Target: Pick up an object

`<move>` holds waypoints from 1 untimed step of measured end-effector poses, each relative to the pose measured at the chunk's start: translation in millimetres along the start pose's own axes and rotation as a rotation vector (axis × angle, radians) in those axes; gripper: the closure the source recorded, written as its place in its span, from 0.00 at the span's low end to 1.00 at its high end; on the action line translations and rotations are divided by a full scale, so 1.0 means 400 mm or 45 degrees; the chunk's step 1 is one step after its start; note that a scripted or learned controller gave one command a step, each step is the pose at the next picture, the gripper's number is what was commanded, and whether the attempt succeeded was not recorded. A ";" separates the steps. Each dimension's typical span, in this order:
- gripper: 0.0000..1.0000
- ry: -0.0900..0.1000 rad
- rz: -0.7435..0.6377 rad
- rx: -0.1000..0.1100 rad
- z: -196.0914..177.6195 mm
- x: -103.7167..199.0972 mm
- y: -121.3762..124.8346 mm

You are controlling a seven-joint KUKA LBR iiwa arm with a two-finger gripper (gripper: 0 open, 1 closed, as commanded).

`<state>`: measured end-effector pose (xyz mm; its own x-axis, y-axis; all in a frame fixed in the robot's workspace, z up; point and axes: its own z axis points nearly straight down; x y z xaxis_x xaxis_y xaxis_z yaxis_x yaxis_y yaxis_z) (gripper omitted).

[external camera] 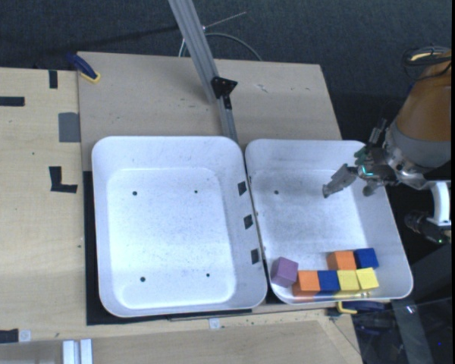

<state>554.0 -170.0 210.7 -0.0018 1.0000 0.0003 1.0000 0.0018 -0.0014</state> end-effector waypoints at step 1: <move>0.00 0.001 0.002 -0.001 -0.040 0.003 -0.032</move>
<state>541.2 -168.6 226.8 -0.0006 1.0000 0.0007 1.0000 0.0006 -0.0004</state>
